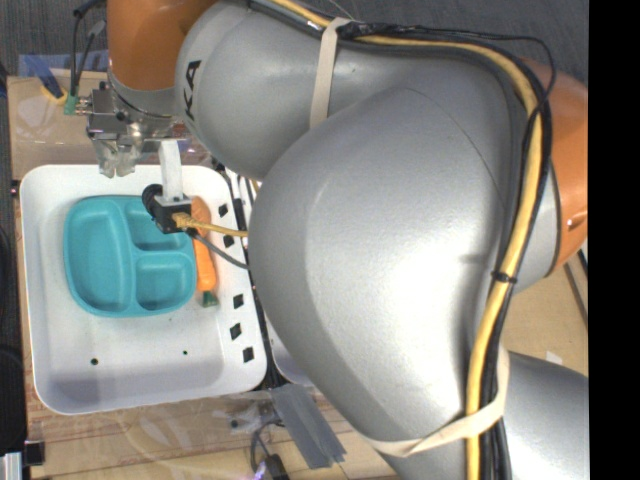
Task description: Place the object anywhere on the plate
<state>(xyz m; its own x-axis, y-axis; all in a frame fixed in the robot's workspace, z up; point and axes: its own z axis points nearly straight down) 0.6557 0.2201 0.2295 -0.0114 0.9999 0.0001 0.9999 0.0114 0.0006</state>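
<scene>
The grey KUKA arm with its orange band (400, 218) takes up most of the view, bent over the worktop so that its wrist comes down at the upper left, above the bins. Beneath it sits the shallow white plastic bin (120, 368), which holds the teal sectioned plastic plate (125, 258) near its upper half. The arm's bulk hides the second bin almost wholly. The end effector (118, 153) hangs just above the bin's top rim, beside the plate's upper corner; whether it is open or closed I cannot tell. The small orange carrot-shaped toy (203, 253) lies along the plate's right edge, touching or slightly overlapping the rim, not clearly inside any compartment. So the placing, in my judgement, is at best marginal.
</scene>
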